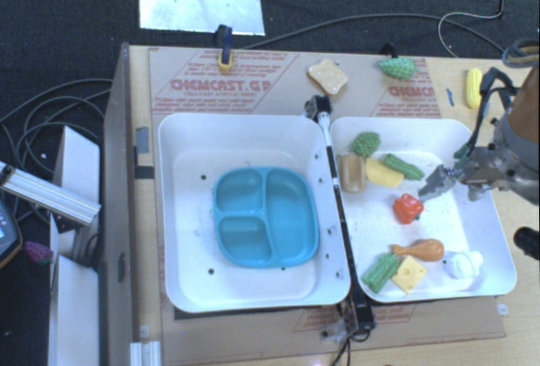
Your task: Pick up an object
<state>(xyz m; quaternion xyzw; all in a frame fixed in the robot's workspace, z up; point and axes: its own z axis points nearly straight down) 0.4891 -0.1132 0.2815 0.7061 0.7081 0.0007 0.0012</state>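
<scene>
At the near edge of the right bin (494,284), a yellow cheese wedge (410,275) is lying just beside a green bundle that looks like asparagus (380,271), and the two seem to be touching. A little to the right, a white rounded piece (462,264) is resting near the bin's near right corner. Just behind the cheese, a brown drumstick (419,250) is lying across the bin floor.

Going further, a red pepper (407,208) is sitting near the middle of the bin. The gripper (438,184) is hanging just beside it, up and to the right, and its dark fingers are pointing down toward the left. I cannot tell if they are spread or closed, and I am seeing nothing held between them. The grey arm (506,162) is reaching in from the right.

Behind the pepper, a yellow piece (383,174) is lying between a brown roll (351,173) and a green pickle-like piece (403,166). A leafy green item (365,143) is sitting near the far wall.

In the left bin (181,187), a blue divided tray (266,217) is lying flat.

On the cardboard beyond the bins, a slice of toast (327,76), a green bumpy item (397,67) and a yellow piece (473,86) are lying well apart from each other.
</scene>
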